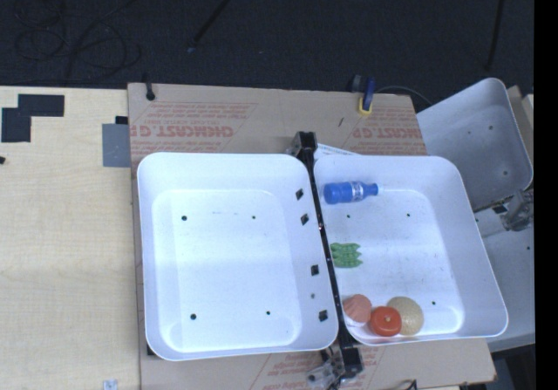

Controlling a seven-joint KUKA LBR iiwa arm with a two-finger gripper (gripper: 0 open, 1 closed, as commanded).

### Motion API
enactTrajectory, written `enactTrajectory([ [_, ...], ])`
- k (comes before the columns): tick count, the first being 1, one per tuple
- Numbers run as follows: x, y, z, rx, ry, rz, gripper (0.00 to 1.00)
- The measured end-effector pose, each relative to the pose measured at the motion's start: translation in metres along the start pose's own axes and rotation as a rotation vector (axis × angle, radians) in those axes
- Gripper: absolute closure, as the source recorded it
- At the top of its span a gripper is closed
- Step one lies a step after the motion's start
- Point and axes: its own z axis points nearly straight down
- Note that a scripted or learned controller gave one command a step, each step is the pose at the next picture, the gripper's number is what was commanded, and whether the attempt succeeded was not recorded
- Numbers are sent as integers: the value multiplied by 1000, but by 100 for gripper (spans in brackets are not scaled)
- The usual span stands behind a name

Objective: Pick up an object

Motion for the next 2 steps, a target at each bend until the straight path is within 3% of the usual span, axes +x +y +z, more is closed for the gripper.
enactTrajectory([
  [2,0,0,-6,-2,0,-1,100],
])
